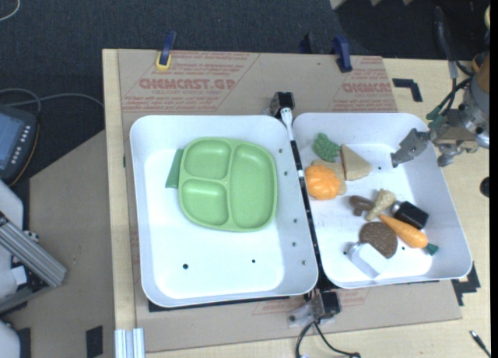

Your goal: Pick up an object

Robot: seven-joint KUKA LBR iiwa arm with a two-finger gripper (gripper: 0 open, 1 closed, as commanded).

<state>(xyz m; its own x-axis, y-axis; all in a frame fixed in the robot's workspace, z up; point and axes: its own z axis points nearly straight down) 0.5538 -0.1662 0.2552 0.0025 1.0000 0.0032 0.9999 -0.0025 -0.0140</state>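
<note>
The right bin (451,193) holds several small items: a green leafy piece (327,146), a pale cheese wedge (355,163), an orange pumpkin-like toy (324,181), a carrot (405,229), a black block (410,214), a brown oval piece (378,240) and a grey-white piece (362,259). My gripper (428,152) hangs over the bin's upper right part, to the right of the cheese wedge. Its fingers (406,149) are spread open with nothing between them.
The left bin (156,255) holds a green divided plate (229,184). A small brown lump (360,205) and a beige piece (381,202) lie mid-bin on the right. Clamps (164,57) sit at the board's far edge.
</note>
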